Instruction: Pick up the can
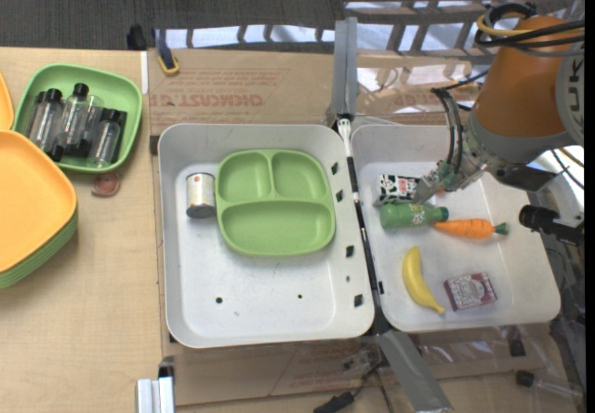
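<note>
The can [200, 194], a small silver cylinder with a reddish band, lies on its side in the left bin [186, 299], just left of the green divided plate [275, 201]. My gripper [437, 183] hangs over the right bin [530, 304], far from the can, right above a green bottle [413, 214] and next to a black-and-white carton [398, 186].
The right bin also holds a carrot [465, 228], a banana [420, 280] and a maroon packet [470, 290]. On the bench to the left stand a green tray of small bottles [78, 118] and stacked orange plates [33, 211].
</note>
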Motion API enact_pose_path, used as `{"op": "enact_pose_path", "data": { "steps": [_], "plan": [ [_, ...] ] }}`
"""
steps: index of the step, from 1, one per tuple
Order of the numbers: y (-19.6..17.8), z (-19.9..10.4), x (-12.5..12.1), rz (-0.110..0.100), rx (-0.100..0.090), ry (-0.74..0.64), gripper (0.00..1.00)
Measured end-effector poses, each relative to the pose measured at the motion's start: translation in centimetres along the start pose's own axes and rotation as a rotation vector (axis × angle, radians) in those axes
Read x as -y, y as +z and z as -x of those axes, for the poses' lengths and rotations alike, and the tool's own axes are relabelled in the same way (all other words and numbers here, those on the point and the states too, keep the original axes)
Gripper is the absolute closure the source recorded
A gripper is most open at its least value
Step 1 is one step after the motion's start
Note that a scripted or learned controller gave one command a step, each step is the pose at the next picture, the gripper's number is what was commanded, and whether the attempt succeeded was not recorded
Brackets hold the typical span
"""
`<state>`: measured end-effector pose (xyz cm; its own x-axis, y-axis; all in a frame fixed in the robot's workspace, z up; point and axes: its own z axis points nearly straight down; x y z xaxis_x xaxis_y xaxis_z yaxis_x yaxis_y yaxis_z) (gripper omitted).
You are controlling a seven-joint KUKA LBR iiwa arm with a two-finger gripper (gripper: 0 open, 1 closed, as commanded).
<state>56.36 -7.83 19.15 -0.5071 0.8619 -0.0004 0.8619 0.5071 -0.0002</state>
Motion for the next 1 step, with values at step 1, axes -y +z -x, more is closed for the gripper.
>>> {"op": "enact_pose_path", "data": {
  "steps": [1],
  "plan": [
    [0.08, -1.88, -5.85, -0.001, 0.001, 0.162, 1.0]
  ]
}}
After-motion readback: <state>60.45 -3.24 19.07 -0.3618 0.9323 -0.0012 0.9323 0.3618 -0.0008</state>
